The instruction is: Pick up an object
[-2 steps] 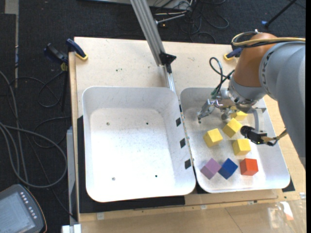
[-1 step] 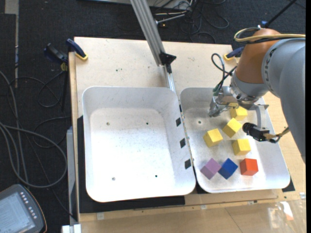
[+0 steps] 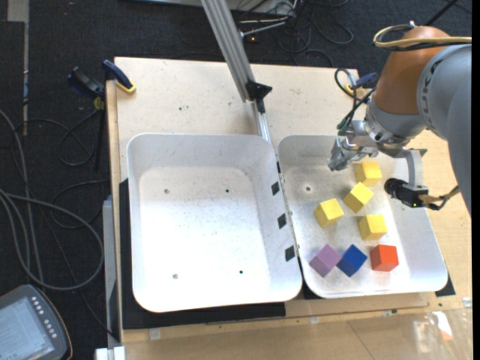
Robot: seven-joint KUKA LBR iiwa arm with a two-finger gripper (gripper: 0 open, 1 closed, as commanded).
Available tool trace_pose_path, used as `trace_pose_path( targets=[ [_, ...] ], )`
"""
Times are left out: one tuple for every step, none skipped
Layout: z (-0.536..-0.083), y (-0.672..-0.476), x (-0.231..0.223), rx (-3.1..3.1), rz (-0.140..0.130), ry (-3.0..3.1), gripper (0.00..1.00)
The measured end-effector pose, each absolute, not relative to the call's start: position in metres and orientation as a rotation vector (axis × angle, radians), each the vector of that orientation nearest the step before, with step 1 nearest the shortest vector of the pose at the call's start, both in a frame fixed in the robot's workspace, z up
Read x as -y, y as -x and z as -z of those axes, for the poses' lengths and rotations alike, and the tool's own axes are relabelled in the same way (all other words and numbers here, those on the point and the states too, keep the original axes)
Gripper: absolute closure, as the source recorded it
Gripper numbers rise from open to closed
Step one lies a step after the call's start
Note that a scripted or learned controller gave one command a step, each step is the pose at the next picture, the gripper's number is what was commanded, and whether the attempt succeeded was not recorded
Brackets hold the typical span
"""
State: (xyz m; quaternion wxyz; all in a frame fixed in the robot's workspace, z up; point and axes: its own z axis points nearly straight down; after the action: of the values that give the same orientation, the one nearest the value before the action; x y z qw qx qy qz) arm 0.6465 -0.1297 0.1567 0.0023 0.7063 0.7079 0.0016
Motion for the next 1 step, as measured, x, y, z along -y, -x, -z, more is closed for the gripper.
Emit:
trace_pose_path(
  targets=[
    [-0.2208,-0.6518,0.1322,-2.219,-0.008,-2.213,1.00]
  ],
)
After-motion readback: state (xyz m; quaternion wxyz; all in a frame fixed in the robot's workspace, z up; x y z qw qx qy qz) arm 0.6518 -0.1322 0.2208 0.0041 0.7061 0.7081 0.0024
